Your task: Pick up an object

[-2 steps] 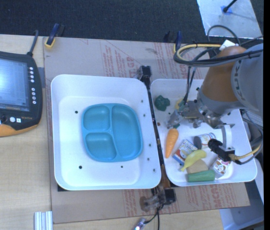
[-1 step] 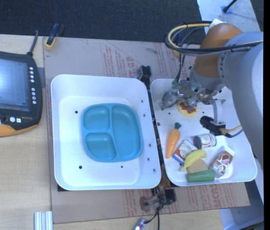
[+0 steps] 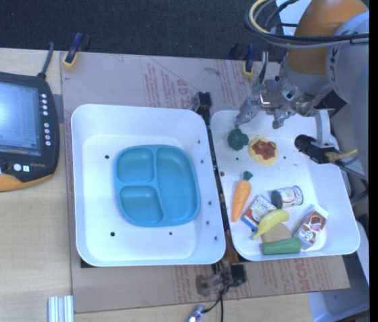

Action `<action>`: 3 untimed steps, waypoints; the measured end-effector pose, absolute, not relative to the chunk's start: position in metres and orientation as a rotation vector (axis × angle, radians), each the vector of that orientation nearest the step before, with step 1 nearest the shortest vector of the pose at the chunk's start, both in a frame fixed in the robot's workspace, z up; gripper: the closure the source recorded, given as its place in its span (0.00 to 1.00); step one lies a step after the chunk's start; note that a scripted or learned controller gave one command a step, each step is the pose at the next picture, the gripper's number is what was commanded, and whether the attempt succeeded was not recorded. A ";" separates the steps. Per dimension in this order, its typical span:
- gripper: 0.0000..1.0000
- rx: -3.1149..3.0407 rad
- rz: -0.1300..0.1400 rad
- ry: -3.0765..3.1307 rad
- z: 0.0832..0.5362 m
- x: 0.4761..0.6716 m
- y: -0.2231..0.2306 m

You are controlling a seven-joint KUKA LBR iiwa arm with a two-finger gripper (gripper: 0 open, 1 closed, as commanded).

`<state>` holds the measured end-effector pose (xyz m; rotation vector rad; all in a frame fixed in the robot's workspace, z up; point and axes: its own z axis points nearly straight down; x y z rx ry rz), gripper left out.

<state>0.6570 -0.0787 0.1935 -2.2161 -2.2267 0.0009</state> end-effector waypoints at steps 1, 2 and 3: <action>0.00 -2.215 0.007 -2.224 0.122 0.656 -0.100; 0.00 -2.214 0.007 -2.224 0.091 0.580 -0.107; 0.00 -2.199 0.060 -2.179 0.087 0.645 -0.114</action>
